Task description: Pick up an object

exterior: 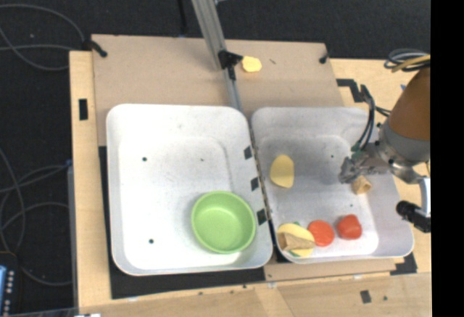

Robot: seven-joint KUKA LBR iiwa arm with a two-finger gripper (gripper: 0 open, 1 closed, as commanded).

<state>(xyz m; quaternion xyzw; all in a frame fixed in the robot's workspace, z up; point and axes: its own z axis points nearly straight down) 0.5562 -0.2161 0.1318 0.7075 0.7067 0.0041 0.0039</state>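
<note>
My gripper [357, 174] hangs over the right side of the right bin [304, 127], below the grey wrist and orange band. A small tan piece [362, 185] sits right at its tips; whether it is gripped I cannot tell. Left of it a yellow chip-like piece [282, 170] lies in the bin's middle. Along the bin's front edge lie a yellow-and-tan piece [296, 239], an orange-red ball [321, 232] and a red piece [349, 227].
A green bowl [223, 221] sits at the front right of the left bin [145, 141]. A metal pole [206, 14] slants up from between the bins. A small yellow object [251, 64] lies on the board behind them.
</note>
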